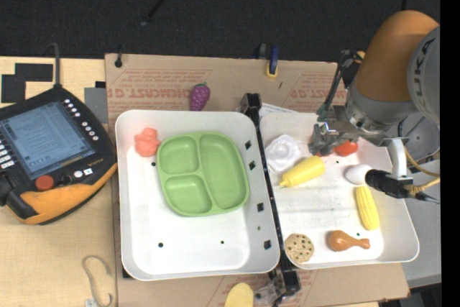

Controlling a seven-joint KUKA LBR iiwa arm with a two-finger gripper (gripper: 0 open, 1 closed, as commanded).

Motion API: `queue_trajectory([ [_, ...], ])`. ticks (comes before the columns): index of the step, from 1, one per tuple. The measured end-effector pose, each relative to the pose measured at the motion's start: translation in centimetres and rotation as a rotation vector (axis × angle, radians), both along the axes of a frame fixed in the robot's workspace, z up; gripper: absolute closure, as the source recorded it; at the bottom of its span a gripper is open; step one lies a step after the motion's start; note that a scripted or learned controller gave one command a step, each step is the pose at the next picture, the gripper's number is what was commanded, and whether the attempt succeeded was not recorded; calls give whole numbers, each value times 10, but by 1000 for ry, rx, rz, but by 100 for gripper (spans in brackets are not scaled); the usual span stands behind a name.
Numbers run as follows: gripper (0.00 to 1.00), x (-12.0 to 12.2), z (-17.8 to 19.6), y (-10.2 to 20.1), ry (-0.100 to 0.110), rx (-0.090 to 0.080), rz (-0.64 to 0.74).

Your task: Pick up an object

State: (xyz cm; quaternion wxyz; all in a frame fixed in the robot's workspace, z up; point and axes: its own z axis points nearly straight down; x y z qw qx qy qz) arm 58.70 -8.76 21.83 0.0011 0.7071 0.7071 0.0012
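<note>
My gripper [325,141] hangs low over the back of the right bin [402,251], under the grey and orange arm [392,75]. A small red object [348,149] lies right beside it on its right; whether they touch I cannot tell. In front of the gripper a yellow squash-like toy [303,171] lies tilted, with a white cup-like piece [281,149] to its left. Further right and forward are a white egg [355,173], a corn cob [366,207], a brown drumstick [347,241] and a chocolate-chip cookie [299,247].
The left bin [144,248] holds a green divided plate [201,174] and a pink toy [146,142]. Purple grapes [200,95] lie on the cardboard behind it, a yellow fruit [239,294] lies at the front edge, and a teach pendant [50,147] sits far left.
</note>
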Motion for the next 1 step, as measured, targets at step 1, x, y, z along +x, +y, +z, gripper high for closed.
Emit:
queue_trajectory([
  [1, 100, 0, 9, -2, 4, 1, -1],
])
